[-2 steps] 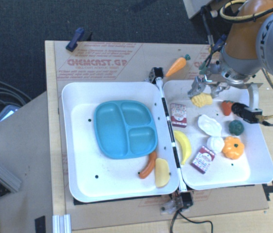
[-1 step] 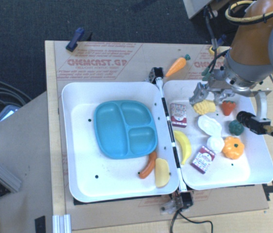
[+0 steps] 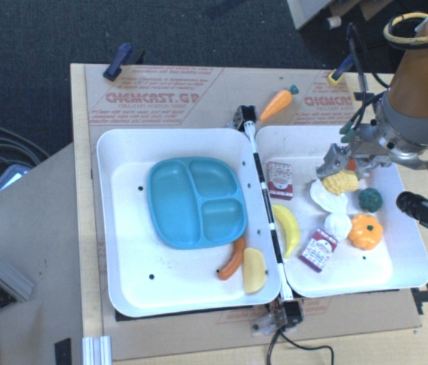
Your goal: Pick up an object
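Note:
My gripper (image 3: 340,160) hangs low over the back of the right bin (image 3: 404,268), directly above a yellow corn cob (image 3: 341,181), and looks to be touching or nearly touching it. Under the corn lies a white piece (image 3: 321,197). Close by sit a green broccoli (image 3: 369,199), an orange pumpkin (image 3: 365,232), a small white ball (image 3: 338,224), a red and white carton (image 3: 318,249), a banana (image 3: 287,230) and a second carton (image 3: 280,179).
The left bin (image 3: 122,226) holds a blue divided plate (image 3: 197,201), a sausage (image 3: 231,261) and a pale yellow piece (image 3: 254,270). A carrot (image 3: 276,105) lies on the bench behind the bins. Blue clamps (image 3: 117,61) sit at the board's back edge.

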